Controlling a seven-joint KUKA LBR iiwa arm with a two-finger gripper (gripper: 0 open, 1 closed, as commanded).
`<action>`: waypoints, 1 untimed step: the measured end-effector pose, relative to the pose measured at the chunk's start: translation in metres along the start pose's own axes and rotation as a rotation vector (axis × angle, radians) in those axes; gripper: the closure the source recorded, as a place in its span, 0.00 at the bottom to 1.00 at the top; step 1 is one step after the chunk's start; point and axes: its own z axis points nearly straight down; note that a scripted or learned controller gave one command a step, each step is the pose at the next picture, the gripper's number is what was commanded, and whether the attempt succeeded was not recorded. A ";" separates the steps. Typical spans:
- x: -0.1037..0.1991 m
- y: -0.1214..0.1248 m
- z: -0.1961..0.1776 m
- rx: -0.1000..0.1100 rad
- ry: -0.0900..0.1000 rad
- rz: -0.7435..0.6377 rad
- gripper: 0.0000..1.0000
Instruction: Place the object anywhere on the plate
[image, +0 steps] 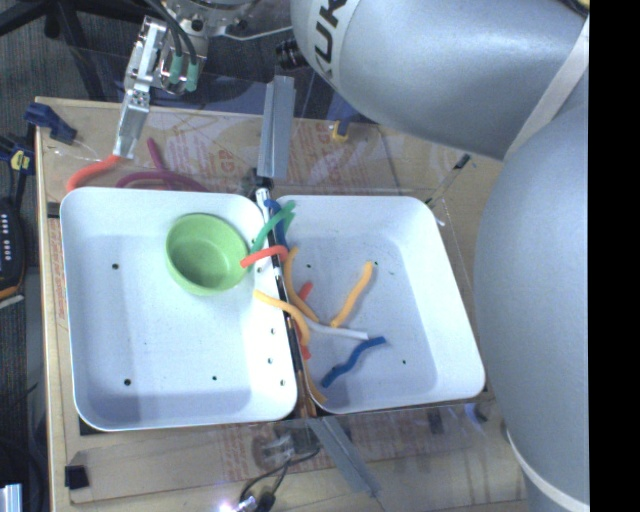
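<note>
Gripper (127, 135) is hanging above and to the left of the green plate (207, 252), beyond the left white bin (150, 345); whether it is open or closed I cannot tell, and nothing is showing in its grasp. The plate is sitting in that bin. A red strip (262, 257) and a green strip (272, 225) are lying against the plate's right rim. An orange strip (352, 295) and a blue strip (350, 362) are lying further right of the plate, in the right white bin (445, 300).
</note>
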 end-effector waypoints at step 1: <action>0.000 0.000 0.000 0.000 0.000 0.000 0.00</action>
